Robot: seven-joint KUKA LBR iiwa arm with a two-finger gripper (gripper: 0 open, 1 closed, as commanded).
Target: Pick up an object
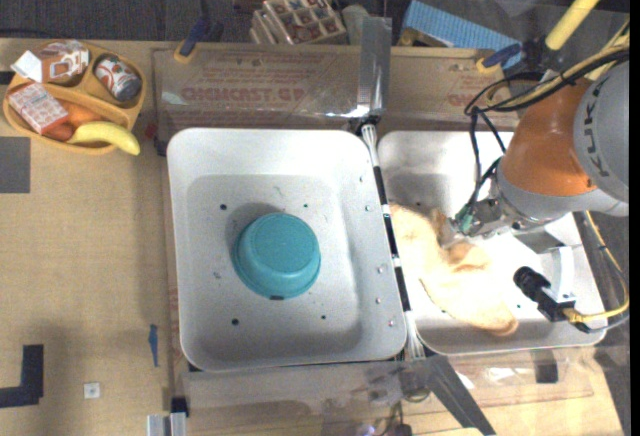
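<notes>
The tool (462,232) sits low in the right bin (440,169), right against a tan cloth (455,289); I cannot tell its grip. A teal bowl (278,254) rests upside down in the left bin (200,174).

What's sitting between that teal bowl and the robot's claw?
In the camera view, between the teal bowl and the gripper lie bare bin floor, the two bins' adjoining rims, then pale cloth under the gripper.
</notes>
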